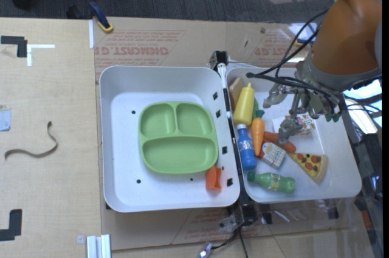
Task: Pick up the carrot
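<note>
The carrot (258, 134), orange with a green top, lies in the right bin (340, 187) between a blue bottle (246, 148) and a red sausage-like piece (279, 139). It points roughly lengthwise, with its green end toward a yellow mustard bottle (244, 103). My gripper (292, 126) hangs over the middle of the right bin, a little to the right of the carrot and apart from it, above a white and red packet (305, 125). No object shows between its tips.
The right bin also holds a small box (273, 155), a pizza slice (309, 164) and a green bottle (275, 182). In the left bin (115, 147) are a green divided plate (178, 137) and an orange piece (213, 178) near the front right corner.
</note>
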Motion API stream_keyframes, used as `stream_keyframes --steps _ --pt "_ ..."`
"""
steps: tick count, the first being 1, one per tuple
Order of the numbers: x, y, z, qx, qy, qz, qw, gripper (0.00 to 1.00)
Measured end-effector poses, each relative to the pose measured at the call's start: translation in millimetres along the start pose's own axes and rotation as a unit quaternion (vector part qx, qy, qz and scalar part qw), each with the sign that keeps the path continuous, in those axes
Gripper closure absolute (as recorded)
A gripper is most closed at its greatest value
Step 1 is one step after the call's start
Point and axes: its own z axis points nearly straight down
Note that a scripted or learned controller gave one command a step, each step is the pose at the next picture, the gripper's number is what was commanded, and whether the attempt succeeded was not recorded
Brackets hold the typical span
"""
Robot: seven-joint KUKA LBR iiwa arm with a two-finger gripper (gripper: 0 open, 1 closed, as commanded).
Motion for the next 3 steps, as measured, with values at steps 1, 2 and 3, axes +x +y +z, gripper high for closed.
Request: stream_keyframes --steps 1,2,3 --pt "-10 -15 78 0.000 0.001 -0.046 0.9989 0.00" --pt "-4 -16 111 0.001 -0.002 0.079 0.9969 0.00" --pt "-6 -16 100 0.002 -0.005 0.077 0.9970 1.00"
